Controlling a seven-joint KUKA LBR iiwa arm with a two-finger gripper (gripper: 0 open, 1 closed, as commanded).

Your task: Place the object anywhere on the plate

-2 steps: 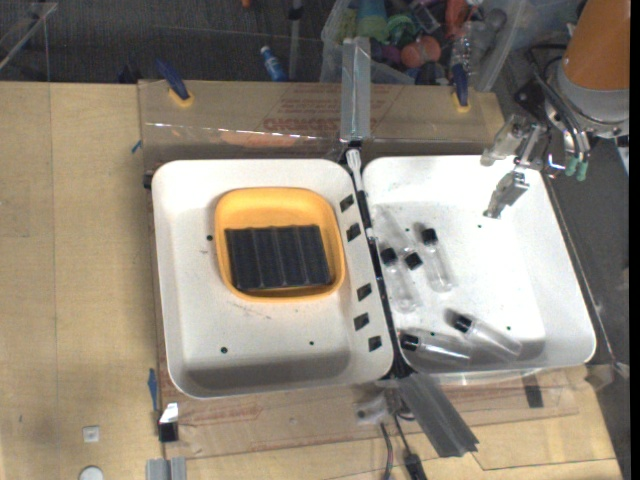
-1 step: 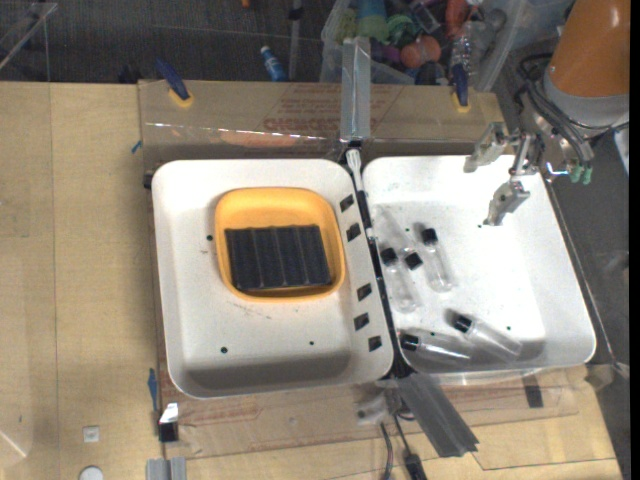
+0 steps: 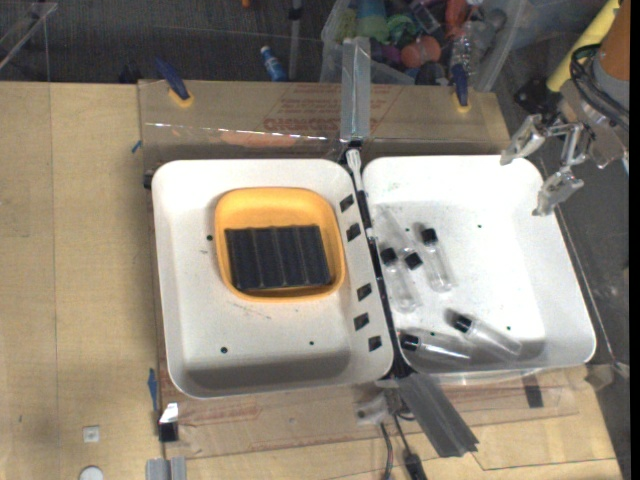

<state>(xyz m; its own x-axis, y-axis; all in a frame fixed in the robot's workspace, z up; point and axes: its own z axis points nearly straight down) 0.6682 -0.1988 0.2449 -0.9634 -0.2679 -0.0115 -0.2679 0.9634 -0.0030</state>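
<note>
I saw clear black-capped vials point(image 3: 432, 258) lying loose in the right bin point(image 3: 560, 298), toward its left wall. Light, slippery, likely fragile; I'd grip mid-barrel. Gripper point(image 3: 550, 163) hovered over the bin's far-right corner, fingers spread, nothing held. Orange plate point(image 3: 275, 204) sat in the left bin point(image 3: 185, 268).

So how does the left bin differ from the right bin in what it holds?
The left bin holds one yellow plate with a dark ribbed object on it; the right bin holds several small clear vials with black caps. The plate sits centred in the left bin; the vials are scattered in the right bin. Both bins are white and shallow.
</note>
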